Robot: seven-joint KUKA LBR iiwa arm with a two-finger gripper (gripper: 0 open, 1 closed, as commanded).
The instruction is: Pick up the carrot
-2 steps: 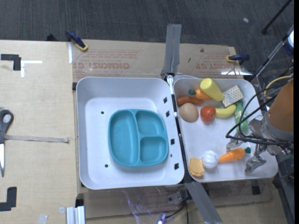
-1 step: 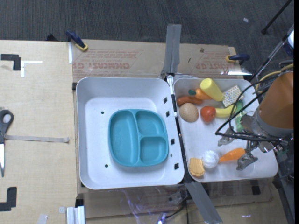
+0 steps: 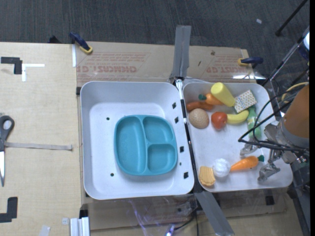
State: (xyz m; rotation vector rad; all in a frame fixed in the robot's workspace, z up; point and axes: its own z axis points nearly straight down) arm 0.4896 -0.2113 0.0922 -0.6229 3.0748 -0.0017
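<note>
At the left of the frame, a white bin (image 3: 98, 146) holds a blue tray (image 3: 145, 145). The bin on the right (image 3: 231, 146) holds toy food. Low in it, the carrot (image 3: 244, 163) lies flat. The gripper (image 3: 268, 159) sits just right of it, fingers spread apart, holding nothing.

Teal divided plate (image 3: 146, 145) in left bin (image 3: 93, 132); scissors (image 3: 4, 136) on bench

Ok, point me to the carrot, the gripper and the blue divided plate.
carrot (image 3: 244, 163): camera view, middle of its orange body, right bin.
gripper (image 3: 265, 167): camera view, midway between its fingertips, just right of the carrot.
blue divided plate (image 3: 126, 142): camera view, floor of its large left compartment, left bin.
</note>
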